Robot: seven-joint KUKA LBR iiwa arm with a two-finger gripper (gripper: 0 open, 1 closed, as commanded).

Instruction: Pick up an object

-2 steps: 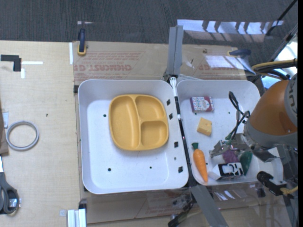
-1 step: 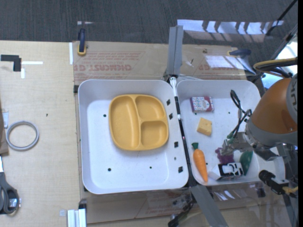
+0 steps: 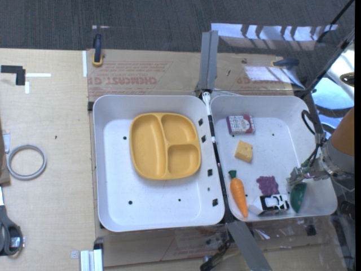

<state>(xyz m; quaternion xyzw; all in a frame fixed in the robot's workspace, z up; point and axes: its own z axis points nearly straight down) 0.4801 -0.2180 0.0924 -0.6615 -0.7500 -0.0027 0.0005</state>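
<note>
We see the gripper [image 3: 297, 176] low at the right bin's [image 3: 282, 107] right edge, just above a dark green item [image 3: 298, 197] near the front-right corner; can't tell how far it's open or if it grips anything. Right bin also holds a carrot [image 3: 238, 193] along the left wall, cheese wedge [image 3: 243, 151] mid, a pink/white packet [image 3: 241, 124] toward the back (print too small to read), purple grapes [image 3: 267, 183] and a black-white object [image 3: 273, 203] near the front edge. Open floor mid-right and back-right. Left bin [image 3: 113, 208]: yellow divided plate [image 3: 166, 145] centred, free room all round, esp. front. Cardboard [image 3: 135, 75] behind bins shows mirrored red lettering, not legible to us. Tape roll [image 3: 26, 161] sits on the bench at left.
</note>
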